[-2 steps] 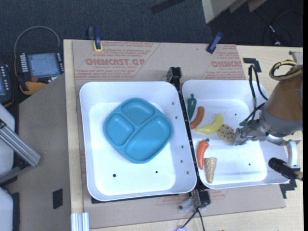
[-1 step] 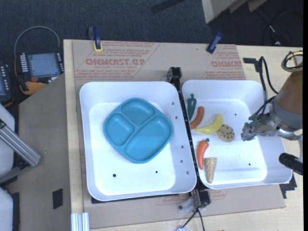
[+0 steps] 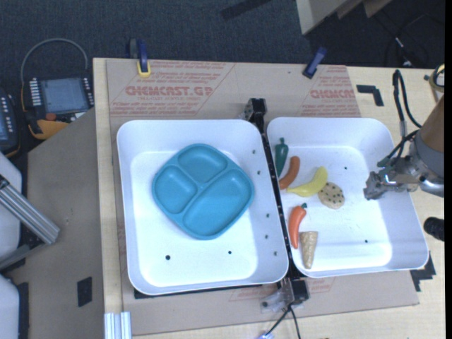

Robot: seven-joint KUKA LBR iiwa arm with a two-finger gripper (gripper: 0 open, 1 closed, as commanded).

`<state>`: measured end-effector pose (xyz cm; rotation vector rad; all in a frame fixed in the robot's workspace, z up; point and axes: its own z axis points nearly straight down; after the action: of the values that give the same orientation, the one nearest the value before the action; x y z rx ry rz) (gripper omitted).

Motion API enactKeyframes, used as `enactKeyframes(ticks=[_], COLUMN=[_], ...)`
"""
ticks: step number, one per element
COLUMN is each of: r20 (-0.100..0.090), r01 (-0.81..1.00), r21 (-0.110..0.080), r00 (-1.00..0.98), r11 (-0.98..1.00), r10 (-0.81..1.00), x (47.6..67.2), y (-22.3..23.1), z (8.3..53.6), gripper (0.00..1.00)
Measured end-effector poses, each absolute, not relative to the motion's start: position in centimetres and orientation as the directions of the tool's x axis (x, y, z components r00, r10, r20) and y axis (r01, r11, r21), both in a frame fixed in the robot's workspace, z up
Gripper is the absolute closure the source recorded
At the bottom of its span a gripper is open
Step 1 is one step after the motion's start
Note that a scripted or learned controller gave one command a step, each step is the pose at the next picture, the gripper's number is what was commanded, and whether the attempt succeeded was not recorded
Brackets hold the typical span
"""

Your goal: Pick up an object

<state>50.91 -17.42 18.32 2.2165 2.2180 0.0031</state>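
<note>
The right bin (image 3: 357, 242) holds several toy foods along its left side. A green pepper (image 3: 281, 151) lies at the top, with an orange sausage (image 3: 289, 172) and a yellow banana (image 3: 311, 183) below it. A speckled cookie (image 3: 331, 195) sits beside the banana. Lower down are an orange carrot (image 3: 297, 222) and a beige cone (image 3: 308, 247). My gripper (image 3: 373, 188) hovers over the right part of this bin, a short way right of the cookie, with nothing seen in it.
The left bin (image 3: 145, 249) carries a blue divided plate (image 3: 203, 189). A black divider (image 3: 268, 189) runs between the bins. Cables (image 3: 401, 111) hang near the arm at the right. A control pendant (image 3: 62, 94) lies off the bench to the left.
</note>
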Motion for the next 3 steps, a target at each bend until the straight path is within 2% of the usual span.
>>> enactKeyframes(ticks=[1,2,3], r20=[-0.003,0.003,0.003], r01=[1.0,1.0,1.0], r21=[0.005,-0.001,-0.002], r00=[-0.002,-0.006,-0.007], r11=[0.002,0.006,0.007], r10=[1.0,1.0,1.0], x=[51.0,51.4,52.6], y=[-17.5,-12.7,-6.7], z=[21.0,20.7,20.2], gripper=[1.0,1.0,1.0])
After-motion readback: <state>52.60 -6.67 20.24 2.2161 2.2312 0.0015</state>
